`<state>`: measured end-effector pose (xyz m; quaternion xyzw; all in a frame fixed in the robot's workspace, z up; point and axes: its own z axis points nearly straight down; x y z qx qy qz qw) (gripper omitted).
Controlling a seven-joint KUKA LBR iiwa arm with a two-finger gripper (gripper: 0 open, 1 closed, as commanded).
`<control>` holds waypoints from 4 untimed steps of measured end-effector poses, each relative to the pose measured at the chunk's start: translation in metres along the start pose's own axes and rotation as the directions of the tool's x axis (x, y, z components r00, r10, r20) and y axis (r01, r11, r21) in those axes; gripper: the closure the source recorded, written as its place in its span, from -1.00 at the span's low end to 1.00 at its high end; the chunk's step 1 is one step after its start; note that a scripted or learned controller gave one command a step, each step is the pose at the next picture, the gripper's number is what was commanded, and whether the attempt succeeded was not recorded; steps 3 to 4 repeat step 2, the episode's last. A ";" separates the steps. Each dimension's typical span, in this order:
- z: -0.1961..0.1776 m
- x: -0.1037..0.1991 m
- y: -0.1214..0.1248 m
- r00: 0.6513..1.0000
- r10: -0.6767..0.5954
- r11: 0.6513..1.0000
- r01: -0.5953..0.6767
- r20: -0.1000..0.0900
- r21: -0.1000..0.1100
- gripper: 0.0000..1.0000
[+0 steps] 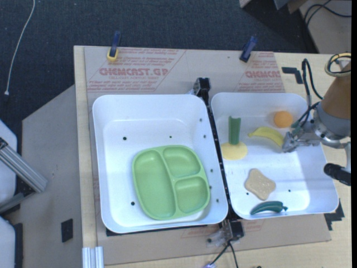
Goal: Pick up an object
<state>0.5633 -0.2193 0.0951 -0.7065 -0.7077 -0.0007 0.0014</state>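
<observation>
Nothing is lifted yet: the hand is lowered into the right bin just beside the banana, its opening not discernible, while the orange ball, biscuit and green tool lie untouched.

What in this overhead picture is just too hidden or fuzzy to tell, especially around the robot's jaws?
- Gripper: small and blurred in the camera view, so whether it touches the banana is unclear.
- Arm: cut off by the right edge.
- Green upright piece on the yellow base: too small to identify.
- Teal item by the right bin's front wall: shape unclear.
</observation>
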 end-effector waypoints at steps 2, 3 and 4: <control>-0.100 -0.004 0.017 1.000 0.001 1.000 -0.001 0.007 -0.008 1.00; -0.100 -0.004 0.017 1.000 0.001 1.000 -0.001 0.007 -0.008 1.00; -0.100 -0.004 0.017 1.000 0.001 1.000 -0.001 0.007 -0.008 1.00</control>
